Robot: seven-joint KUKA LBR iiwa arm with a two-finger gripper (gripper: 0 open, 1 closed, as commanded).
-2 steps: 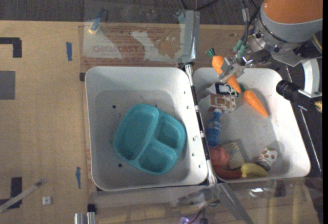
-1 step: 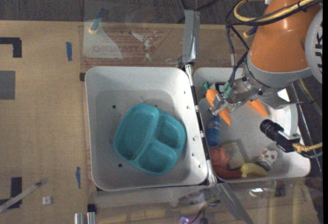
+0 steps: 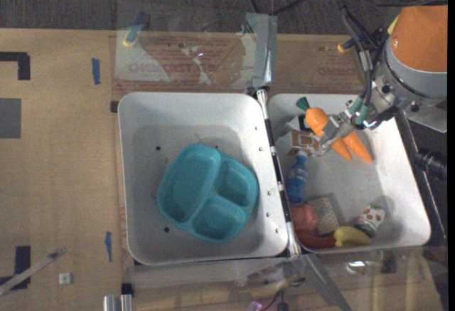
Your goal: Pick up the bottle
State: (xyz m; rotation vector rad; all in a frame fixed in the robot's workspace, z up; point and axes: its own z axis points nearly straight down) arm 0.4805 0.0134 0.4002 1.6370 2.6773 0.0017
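Here, you have 2 shallow white bins side by side on the bench. The left bin (image 3: 142, 124) holds 1 teal plastic tray (image 3: 206, 192) with 3 rounded compartments, lying tilted toward the bin's lower middle. The right bin (image 3: 402, 192) holds the clutter: the bottle (image 3: 296, 179), blue and slim, lies against the left wall with its cap pointing up toward a small brown-and-white carton (image 3: 304, 140). 2 orange carrot-shaped toys (image 3: 340, 135) with green tips sit near the top. Along the bottom wall you see a pink rounded item (image 3: 306, 218), a checkered square piece (image 3: 327, 214), a yellow banana shape (image 3: 352, 235) and a white cup with red dots (image 3: 370, 218). The gripper (image 3: 323, 144) hovers over the carton, just above the bottle; you cannot tell how its jaws stand.
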